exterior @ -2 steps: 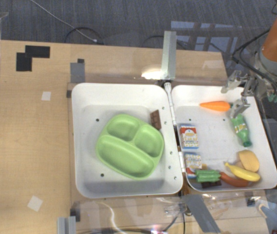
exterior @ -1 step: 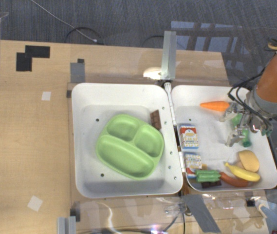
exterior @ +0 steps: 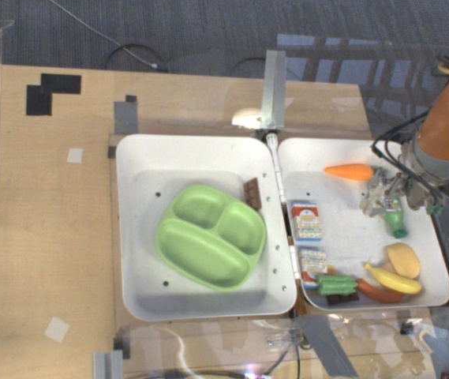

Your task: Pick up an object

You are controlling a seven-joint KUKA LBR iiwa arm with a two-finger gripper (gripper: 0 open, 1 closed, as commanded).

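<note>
**Overhead: two bins and the arm's hand**

Leftmost, the left bin [exterior: 129, 212] on the wooden surface [exterior: 43, 212] holds a green divided plate [exterior: 211, 235] and a small brown block [exterior: 252, 194] at its edge. The right bin [exterior: 342, 152] holds two printed cartons [exterior: 307, 221], writing unreadable, a carrot [exterior: 349, 172], green bottle [exterior: 396, 223], potato [exterior: 402, 259], banana [exterior: 394, 281], and red and green pieces [exterior: 342, 285]. The hand [exterior: 378, 200] hovers between carrot and bottle; its opening cannot be told.

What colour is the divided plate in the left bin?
Light green, plain with no pattern. The divided plate shows clearly in the camera view.
</note>
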